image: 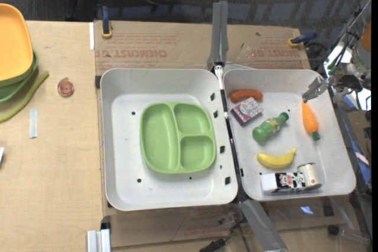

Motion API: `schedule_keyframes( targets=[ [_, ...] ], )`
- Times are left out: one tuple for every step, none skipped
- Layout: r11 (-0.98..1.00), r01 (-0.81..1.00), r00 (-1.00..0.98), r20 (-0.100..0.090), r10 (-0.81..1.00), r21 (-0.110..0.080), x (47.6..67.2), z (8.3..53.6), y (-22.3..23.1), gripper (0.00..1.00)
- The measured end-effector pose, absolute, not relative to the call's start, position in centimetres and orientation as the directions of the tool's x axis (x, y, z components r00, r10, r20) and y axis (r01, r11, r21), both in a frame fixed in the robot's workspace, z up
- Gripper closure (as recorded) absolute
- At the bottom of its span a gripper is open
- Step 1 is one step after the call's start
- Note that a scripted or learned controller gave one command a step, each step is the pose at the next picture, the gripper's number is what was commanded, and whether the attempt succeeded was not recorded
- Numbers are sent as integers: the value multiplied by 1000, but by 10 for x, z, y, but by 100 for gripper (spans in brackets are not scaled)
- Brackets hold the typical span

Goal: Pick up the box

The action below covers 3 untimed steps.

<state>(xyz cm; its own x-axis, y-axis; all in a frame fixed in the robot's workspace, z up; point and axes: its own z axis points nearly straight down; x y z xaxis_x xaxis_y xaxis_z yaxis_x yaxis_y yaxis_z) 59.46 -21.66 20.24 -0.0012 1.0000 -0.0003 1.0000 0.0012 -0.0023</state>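
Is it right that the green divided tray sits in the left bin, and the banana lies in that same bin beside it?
Not quite. The green divided tray does sit in the left bin, but the banana lies in the right bin, below the green bottle and above the box. The camera view shows this.

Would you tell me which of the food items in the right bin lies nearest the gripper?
The orange carrot, just below the gripper by the bin's right wall; the others lie further left or lower.
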Motion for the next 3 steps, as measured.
schedule_keyframes(
  targets=[
    [-75, 997, 75, -1, 997, 2, 643, 94, -130, 0],
    [294, 956, -294, -2, 956, 2, 659, 93, -96, 0],
    [326, 945, -326, 0, 945, -1, 592, 92, -110, 0]
  ],
)
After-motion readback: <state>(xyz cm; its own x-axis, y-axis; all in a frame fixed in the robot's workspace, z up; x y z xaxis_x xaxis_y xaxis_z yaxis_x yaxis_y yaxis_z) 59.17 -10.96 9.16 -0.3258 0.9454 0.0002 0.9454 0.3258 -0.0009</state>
